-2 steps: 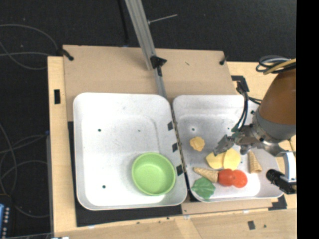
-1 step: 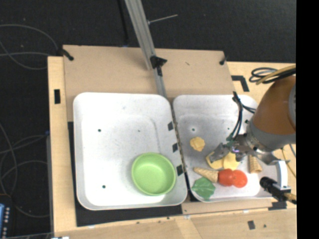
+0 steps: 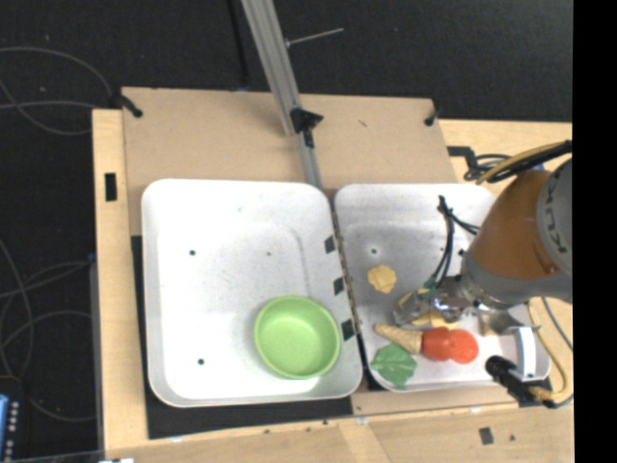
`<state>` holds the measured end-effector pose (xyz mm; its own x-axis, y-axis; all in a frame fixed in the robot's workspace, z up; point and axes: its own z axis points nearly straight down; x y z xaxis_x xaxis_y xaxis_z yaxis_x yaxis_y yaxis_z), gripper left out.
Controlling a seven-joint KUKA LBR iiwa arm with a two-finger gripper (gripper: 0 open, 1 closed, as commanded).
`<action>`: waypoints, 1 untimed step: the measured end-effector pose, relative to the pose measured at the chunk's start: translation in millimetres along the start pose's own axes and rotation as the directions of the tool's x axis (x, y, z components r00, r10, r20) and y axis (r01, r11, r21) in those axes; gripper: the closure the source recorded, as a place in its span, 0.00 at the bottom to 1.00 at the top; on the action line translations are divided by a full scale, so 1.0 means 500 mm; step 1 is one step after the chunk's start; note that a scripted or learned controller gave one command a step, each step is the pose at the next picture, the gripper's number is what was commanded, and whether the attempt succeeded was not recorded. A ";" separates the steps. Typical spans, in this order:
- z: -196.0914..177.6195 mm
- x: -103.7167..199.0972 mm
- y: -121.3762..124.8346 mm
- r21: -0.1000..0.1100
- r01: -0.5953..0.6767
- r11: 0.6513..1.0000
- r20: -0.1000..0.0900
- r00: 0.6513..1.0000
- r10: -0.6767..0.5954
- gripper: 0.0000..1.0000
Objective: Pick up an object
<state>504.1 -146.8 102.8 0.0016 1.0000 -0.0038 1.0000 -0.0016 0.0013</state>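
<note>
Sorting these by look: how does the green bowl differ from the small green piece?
The bowl is light lime green, round and hollow; the piece is darker green and irregular. The bowl is far bigger. The bowl sits in the left bin, the piece in the right bin by other items. Both lie near their bins' front edges.

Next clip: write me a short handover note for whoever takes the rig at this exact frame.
Gripper: low in the right white bin, over its clutter; whether it grips anything cannot be told.
Things: in the right bin, a small tan lump, a tan cone, a red rounded object and a green leaf-shaped piece. In the left white bin, a light green bowl.
Done: no object visibly lifted.
Left: secure one object and raise it.
</note>
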 end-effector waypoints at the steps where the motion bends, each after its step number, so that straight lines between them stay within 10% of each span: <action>1: -0.028 0.000 0.005 -0.007 -0.005 1.000 -0.003 1.000 0.005 1.00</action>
<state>506.5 -146.6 116.7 0.0069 1.0000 -0.0013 0.9999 -0.0069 0.0087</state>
